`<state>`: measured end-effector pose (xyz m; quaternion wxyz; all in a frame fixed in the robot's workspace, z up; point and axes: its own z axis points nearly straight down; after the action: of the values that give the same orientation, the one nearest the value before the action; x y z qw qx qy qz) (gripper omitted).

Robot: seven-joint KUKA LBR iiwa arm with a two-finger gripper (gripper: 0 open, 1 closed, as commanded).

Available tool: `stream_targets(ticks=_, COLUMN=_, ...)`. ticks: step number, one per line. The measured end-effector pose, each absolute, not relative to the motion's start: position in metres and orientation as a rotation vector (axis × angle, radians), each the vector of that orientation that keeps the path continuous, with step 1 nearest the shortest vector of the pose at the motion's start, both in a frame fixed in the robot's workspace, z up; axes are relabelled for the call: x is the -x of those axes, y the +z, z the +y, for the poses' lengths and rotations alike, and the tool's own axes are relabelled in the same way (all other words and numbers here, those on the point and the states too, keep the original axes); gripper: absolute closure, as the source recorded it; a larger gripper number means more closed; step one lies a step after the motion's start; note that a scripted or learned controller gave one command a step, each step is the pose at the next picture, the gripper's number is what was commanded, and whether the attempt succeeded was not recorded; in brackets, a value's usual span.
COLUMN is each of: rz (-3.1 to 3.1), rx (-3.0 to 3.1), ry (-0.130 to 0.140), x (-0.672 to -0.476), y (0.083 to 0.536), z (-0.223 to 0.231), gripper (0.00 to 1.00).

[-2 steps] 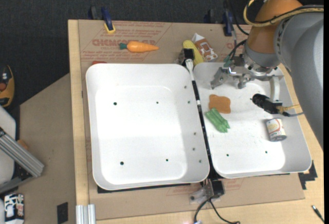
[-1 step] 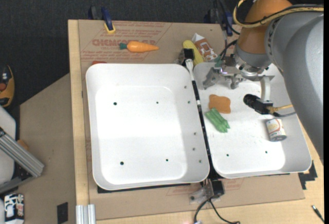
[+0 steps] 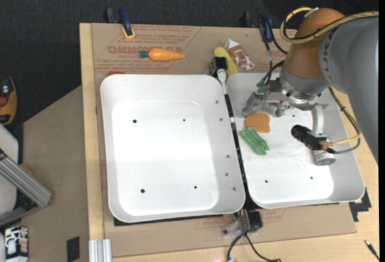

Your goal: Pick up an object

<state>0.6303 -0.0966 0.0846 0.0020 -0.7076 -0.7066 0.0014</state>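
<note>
Orange object (image 3: 258, 122) lying in right bin (image 3: 301, 188), just below claw (image 3: 264, 103), beside green piece (image 3: 255, 140). Claw state impossible to tell. Orange carrot (image 3: 162, 55) resting on counter (image 3: 174, 44) behind left bin (image 3: 120, 194).

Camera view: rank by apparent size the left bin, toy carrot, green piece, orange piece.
1. left bin, by far the largest.
2. toy carrot on the cardboard behind it.
3. green piece in the right bin, close to the carrot in length.
4. orange piece, smallest, though the green one is only slightly bigger.
</note>
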Motion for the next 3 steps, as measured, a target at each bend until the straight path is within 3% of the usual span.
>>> stream_targets(ticks=1, rz=-2.223, rx=2.222, ry=-0.001, x=-0.636, y=0.085, z=-0.098, gripper=0.00)
stream_targets(ticks=2, rz=-2.226, rx=2.223, ry=-0.004, x=-0.668, y=0.085, z=-0.096, gripper=0.00)
stream_targets(ticks=3, rz=-2.216, rx=2.220, ry=0.005, x=-0.616, y=0.085, z=-0.100, gripper=0.00)
